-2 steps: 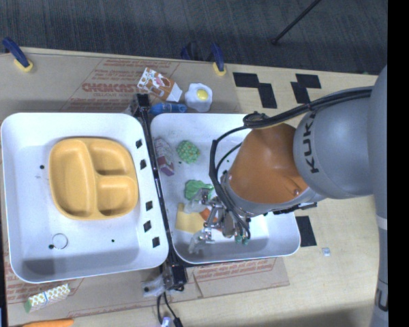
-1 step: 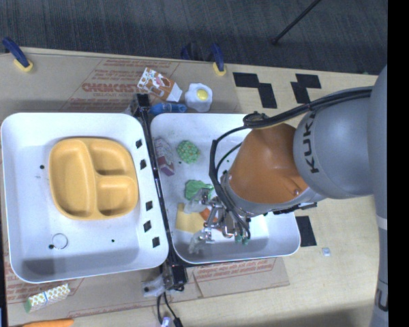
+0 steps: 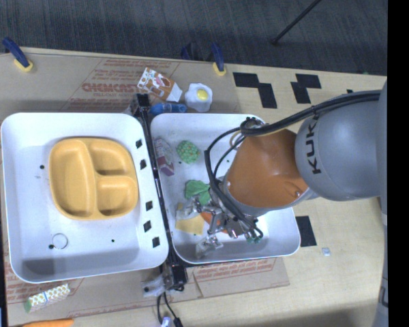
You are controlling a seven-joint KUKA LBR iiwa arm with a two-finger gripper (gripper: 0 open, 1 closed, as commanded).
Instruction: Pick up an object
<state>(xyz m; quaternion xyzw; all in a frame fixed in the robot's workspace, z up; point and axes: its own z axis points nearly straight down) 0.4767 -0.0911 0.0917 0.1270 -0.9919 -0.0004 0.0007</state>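
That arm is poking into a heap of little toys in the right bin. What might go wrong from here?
The gripper is low in a tight cluster: a yellow piece, an orange piece and a green toy lie close together, so it may nudge them apart or catch two at once. The pile also sits near the right bin front wall, which could crowd the approach.

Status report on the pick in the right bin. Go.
Tool low in right bin, among small items. Grip state unreadable. Yellow piece and green piece beside it. Arm body covers much of bin.
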